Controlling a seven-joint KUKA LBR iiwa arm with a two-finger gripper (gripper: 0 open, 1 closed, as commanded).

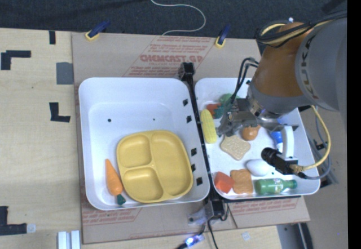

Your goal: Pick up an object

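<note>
Nearest, along the front wall of the right bin [309, 190], lie a green bottle [274, 186], an orange block [242, 181] and a red piece [223, 182] side by side, the red one in the bin's front left corner. Just behind the bottle sits a white egg-shaped thing [258, 167]. In the left bin [96, 104] a yellow divided plate [154, 164] fills the front right part, with a carrot [113, 177] beside it toward the front left corner. Farther back in the right bin, a slice of toast [235, 147] lies near the middle, a corn cob [208, 125] runs along the left wall, and a blue and white item [282, 138] rests by the right wall. Over the middle of that bin the gripper [234, 120] hangs low from the grey arm [326, 65] with its orange band [280, 67]; whether the claw is spread or pinching anything cannot be told. An orange rounded thing [250, 132] lies just beside it, and green [226, 98] and red [212, 109] pieces lie toward the back left corner. Beyond the bins, cardboard [163, 56] covers the bench, clipped at its back edge.
</note>
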